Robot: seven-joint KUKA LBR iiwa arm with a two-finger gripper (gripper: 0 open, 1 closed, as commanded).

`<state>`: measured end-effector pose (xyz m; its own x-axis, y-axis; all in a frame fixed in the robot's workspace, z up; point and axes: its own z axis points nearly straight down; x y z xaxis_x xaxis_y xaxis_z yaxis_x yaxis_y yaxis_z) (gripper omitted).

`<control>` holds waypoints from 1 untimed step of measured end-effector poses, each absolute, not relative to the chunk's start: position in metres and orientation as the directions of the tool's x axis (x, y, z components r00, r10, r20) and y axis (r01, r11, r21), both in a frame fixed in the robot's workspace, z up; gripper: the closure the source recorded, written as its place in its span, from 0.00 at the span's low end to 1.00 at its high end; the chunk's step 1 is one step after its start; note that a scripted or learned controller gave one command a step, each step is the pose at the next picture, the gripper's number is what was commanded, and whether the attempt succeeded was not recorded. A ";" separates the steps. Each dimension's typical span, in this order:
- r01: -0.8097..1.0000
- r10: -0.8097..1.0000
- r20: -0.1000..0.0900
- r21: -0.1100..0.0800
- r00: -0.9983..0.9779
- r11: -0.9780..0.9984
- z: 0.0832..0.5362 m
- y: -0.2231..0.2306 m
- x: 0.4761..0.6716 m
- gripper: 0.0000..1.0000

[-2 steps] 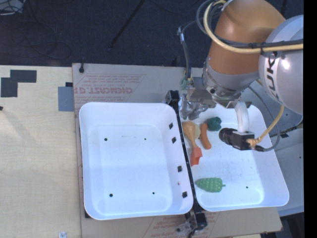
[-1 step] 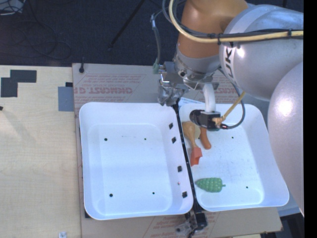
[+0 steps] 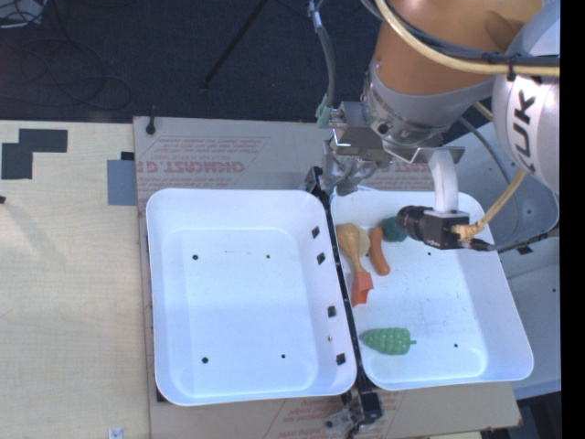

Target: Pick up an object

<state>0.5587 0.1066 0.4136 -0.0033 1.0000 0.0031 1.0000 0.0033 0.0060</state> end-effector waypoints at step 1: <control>1.000 1.000 0.004 0.003 -0.010 0.010 0.487 0.176 0.506 1.00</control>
